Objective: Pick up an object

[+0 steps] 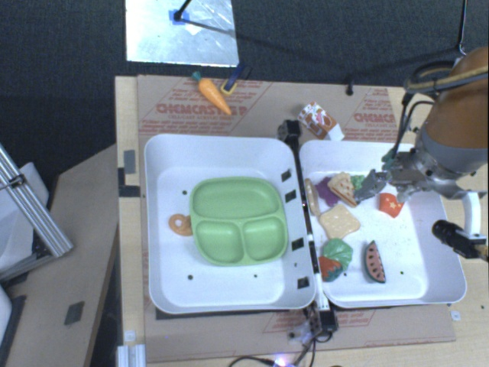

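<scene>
Honestly, can't tell if my claw (374, 183) is apart or together; crowded between sandwich (343, 188) and strawberry (390, 204), could nudge either away

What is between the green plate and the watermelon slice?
In the camera view, the bins' shared black divider and a green-and-red toy vegetable lie between the green plate and the watermelon slice.

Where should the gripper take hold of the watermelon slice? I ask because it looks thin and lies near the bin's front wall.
Probably from straight above, closing across the narrow width of the watermelon slice at its middle. It lies flat in the right bin, long and slim, with bare floor on both long sides.
</scene>
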`<state>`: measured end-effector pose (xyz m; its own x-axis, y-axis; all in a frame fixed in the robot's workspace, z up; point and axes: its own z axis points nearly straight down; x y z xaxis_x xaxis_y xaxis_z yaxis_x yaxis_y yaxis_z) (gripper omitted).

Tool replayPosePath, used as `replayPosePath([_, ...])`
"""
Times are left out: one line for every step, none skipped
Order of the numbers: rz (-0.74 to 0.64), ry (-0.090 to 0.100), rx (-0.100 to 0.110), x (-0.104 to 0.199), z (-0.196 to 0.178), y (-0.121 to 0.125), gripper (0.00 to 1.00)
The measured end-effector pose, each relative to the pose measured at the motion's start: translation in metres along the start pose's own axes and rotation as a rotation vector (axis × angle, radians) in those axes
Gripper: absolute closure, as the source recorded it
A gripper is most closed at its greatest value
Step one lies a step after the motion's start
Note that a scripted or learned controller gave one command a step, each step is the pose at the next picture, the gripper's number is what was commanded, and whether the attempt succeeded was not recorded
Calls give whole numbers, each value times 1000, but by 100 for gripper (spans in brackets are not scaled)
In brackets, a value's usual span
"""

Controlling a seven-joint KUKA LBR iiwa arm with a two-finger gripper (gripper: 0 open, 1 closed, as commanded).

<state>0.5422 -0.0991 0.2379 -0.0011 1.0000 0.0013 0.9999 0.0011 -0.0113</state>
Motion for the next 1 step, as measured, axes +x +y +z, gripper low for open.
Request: replayPosePath([-2,-1,-13,0,-6,2,0])
